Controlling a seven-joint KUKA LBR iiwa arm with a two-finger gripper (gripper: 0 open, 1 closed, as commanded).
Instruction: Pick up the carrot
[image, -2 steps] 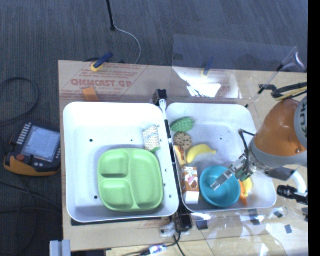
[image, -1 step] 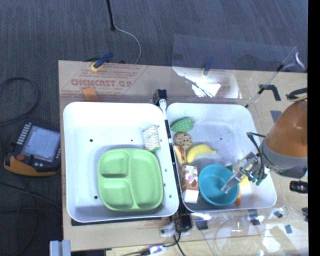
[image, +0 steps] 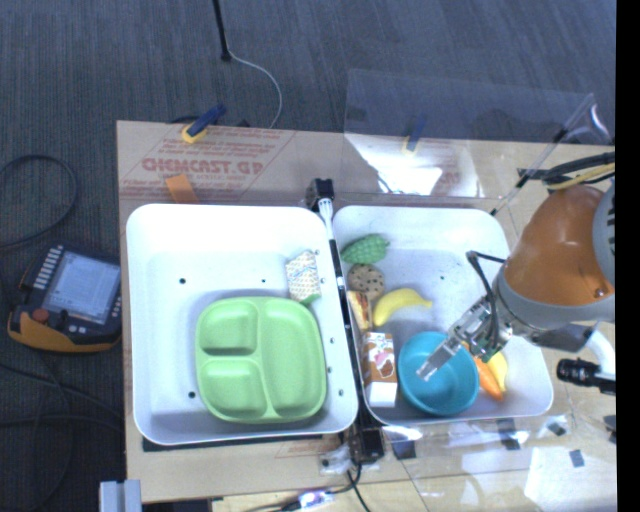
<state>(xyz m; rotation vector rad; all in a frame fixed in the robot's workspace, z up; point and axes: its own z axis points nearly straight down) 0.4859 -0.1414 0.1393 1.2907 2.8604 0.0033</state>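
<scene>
Carrot (image: 492, 374) lies in the right bin (image: 440, 225), just right of the blue bowl (image: 440, 385) and partly under the arm. Over that bowl's upper right rim hangs the gripper (image: 445, 355); how wide its fingers stand I cannot tell, and nothing seems held between them.

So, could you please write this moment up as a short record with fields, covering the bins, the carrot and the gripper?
left bin: holds a green divided plate and a small wrapped packet
right bin: holds a blue bowl, a banana, a green leafy item, a cookie, a small box
carrot: orange, beside the blue bowl at its right, partly hidden by the arm
gripper: over the blue bowl, just left of the carrot
carrot status: lying in the bin, not between the fingers
</scene>
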